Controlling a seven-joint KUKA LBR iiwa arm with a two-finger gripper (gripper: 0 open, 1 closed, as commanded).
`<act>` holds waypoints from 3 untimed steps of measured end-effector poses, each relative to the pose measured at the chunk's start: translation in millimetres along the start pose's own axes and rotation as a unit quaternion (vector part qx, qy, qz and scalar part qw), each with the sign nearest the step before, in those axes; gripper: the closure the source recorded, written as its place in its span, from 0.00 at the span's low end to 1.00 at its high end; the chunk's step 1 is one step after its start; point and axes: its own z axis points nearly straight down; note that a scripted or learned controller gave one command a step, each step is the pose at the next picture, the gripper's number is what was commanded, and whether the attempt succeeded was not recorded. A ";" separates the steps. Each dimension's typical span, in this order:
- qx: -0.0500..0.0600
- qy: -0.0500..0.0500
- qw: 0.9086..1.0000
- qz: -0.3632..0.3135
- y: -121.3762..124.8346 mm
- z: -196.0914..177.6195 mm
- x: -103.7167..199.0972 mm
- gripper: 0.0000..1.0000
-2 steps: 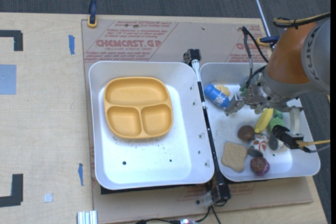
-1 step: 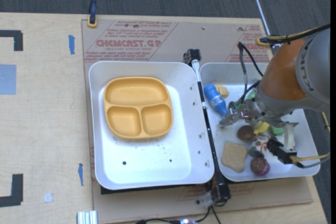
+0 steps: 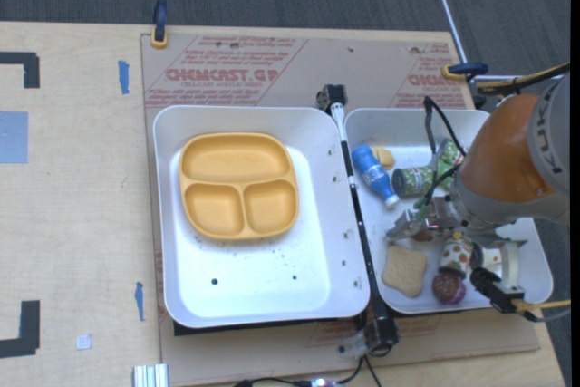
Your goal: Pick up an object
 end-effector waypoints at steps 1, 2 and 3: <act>0.000 0.000 1.000 0.000 1.6 -8.5 -0.6 1.00; 0.006 0.001 1.000 -0.001 -25.1 -96.9 65.5 1.00; 0.006 0.001 1.000 -0.001 25.9 -112.6 169.2 1.00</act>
